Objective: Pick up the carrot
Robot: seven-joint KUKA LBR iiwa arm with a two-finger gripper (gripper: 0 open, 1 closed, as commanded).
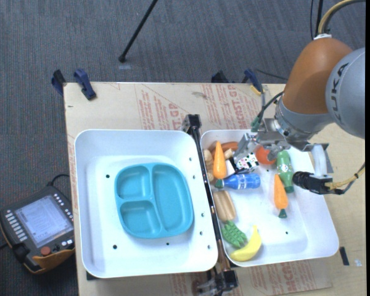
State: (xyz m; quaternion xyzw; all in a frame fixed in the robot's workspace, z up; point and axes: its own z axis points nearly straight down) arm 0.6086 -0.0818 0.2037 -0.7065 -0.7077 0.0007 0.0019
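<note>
The tool hangs low over the toys near the far edge of the right bin, likely to reach a carrot; I cannot tell its state.

The hand hung over the back of the right bin. Just left of it lay one carrot, with the bottle just in front. A second carrot lay in front of the hand and to its right. Farther forward sat the banana. Well to the left, the tray lay in the left bin on the bench.
</note>
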